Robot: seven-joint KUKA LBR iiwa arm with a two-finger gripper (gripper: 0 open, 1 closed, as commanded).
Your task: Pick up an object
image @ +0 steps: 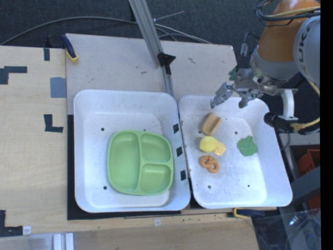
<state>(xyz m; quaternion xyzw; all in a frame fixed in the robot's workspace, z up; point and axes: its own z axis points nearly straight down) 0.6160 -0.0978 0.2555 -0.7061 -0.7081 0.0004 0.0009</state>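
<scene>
Tan block (210, 123) seen lower left of gripper (232, 98), near, apart; long axis tilted upper right–lower left. Fingers (220, 97) spread, nothing held. Descent judged nxt.

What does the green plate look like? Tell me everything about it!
The green plate is light green and looks like smooth plastic, squarish with rounded corners. Raised ridges split it into three sections: one long section down its left side and two smaller ones on the right. It lies flat, slightly turned, on the floor of the left white bin, toward the front. No food sits in its sections, and only the bin touches it.
</scene>
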